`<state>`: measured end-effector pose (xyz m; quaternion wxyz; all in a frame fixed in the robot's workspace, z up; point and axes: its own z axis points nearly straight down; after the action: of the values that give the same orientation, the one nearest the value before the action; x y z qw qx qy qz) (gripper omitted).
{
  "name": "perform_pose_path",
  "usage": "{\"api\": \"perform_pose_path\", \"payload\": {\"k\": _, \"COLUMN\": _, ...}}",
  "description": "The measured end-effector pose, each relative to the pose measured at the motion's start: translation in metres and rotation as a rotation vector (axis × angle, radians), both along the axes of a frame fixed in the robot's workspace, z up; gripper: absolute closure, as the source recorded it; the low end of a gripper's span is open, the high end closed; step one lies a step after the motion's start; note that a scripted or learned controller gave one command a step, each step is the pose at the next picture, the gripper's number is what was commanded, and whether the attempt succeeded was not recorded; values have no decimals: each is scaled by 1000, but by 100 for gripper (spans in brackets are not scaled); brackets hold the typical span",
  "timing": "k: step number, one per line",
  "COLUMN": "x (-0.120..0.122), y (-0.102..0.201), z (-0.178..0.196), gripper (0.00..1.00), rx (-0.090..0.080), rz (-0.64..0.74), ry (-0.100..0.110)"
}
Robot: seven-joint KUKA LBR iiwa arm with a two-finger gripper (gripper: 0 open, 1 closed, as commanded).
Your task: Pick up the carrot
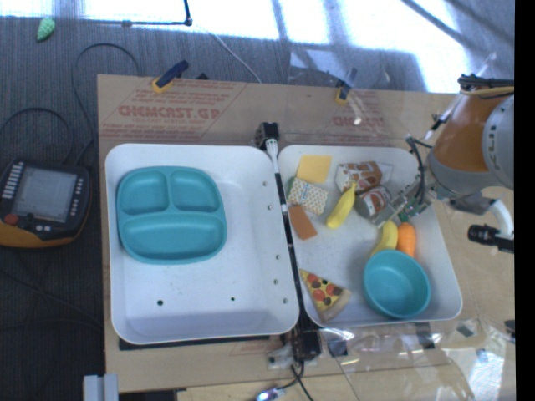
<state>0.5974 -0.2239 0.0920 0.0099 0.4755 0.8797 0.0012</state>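
The carrot (406, 240) lies in the right bin (447, 257), near its right wall, a short orange piece resting just above the rim of the teal bowl (397, 284) and touching a yellow banana (385, 236) on its left. The gripper (409, 205) hangs just above the carrot's upper end, its dark fingers pointing down and toward the bin's middle; whether they stand apart or together I cannot tell, since they blur into the shadow and the silver packet (374, 201) beside them. Nothing shows between them, so the carrot is judged not yet grasped.

The arm (468, 144) leans in over the right wall, which suits a target sitting this close to the edge: a short reach, approached from above. The crowding is the difficulty. Bowl below, banana alongside and bin wall on the right leave little room for the fingers to straddle the carrot, so a descent slightly off line could nudge the banana or clip the bowl's rim instead.

The rest of the right bin holds a cheese slice (314, 169), a cracker (308, 195) and a pizza slice (323, 292), well apart from the carrot. The left bin (125, 307) carries a teal divided plate (170, 213)
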Motion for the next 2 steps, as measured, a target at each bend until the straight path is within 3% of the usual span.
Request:
{"api": "perform_pose_path", "payload": {"k": 1, "x": -23, "y": 3, "z": 1, "gripper": 100, "rx": -6, "rz": 521, "ry": -1}}
{"api": "perform_pose_path", "payload": {"k": 2, "x": -76, "y": 17, "z": 2, "gripper": 100, "rx": -21, "rz": 948, "ry": 0}}
